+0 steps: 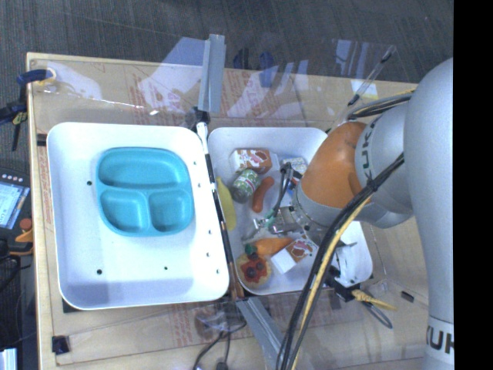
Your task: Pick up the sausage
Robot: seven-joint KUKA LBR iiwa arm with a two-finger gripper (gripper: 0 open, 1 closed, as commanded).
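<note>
Your sausage (pixel 263 193) lies in the right bin (pixel 323 136) beside the green can (pixel 245 183); the gripper (pixel 282 220) hovers nearby, state unclear, so approach along its length, clear of the can.

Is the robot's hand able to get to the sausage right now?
Probably yes. The sausage lies uncovered in the right bin, beside the can, and the hand is just next to it.
</note>
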